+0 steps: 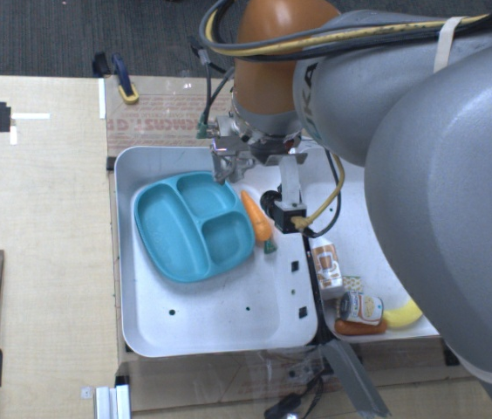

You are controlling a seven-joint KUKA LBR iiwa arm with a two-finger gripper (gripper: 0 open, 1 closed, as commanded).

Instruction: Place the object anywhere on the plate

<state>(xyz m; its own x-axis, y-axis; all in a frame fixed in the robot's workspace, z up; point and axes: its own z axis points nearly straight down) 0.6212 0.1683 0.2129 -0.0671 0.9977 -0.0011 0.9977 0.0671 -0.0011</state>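
A blue divided plate (pixel 189 227) lies in the left white bin (pixel 194 326). An orange toy carrot (pixel 257 217) with a green stem end rests on the bin floor, right against the plate's right edge. My gripper (pixel 228 166) hangs over the plate's upper right corner, just up and left of the carrot's tip. The wrist above hides most of the gripper, and nothing shows between the fingers.
The right bin (pixel 359 251) holds a small can (pixel 325 265), a jar (pixel 359 307), a red sausage-like toy (pixel 359 326) and a yellow banana (pixel 401 315). The grey arm covers most of that bin. A light wooden bench (pixel 37 234) extends left.
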